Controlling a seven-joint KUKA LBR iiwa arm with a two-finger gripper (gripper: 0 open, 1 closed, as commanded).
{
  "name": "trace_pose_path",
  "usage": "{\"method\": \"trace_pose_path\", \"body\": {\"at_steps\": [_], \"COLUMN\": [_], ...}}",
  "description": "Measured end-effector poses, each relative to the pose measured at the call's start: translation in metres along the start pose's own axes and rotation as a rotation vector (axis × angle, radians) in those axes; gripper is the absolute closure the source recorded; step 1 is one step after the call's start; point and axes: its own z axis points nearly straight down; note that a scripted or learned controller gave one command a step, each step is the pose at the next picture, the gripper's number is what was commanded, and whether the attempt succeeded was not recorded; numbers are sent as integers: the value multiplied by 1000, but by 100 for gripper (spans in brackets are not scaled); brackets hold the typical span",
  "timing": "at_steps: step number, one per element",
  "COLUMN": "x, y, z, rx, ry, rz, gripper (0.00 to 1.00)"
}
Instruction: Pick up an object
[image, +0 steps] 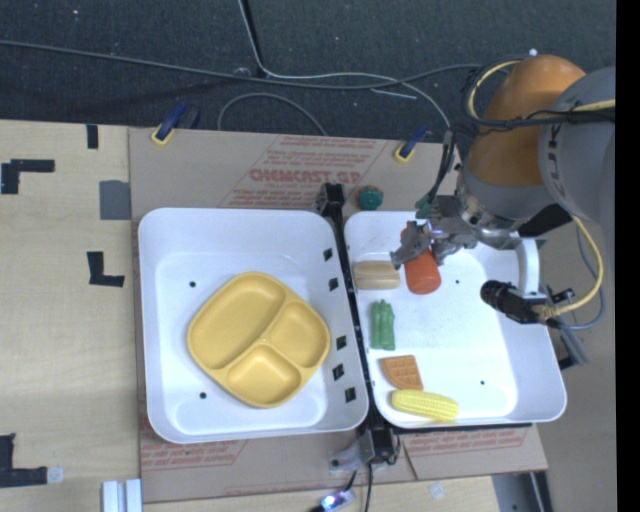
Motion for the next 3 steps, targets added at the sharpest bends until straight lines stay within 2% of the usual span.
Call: {"method": "trace_pose_path", "body": {"at_steps": [3], "x": [152], "y": [-4], "z": [-12], "rx": [1], "ry": [0], "rz": [-1], "gripper": [100]}}
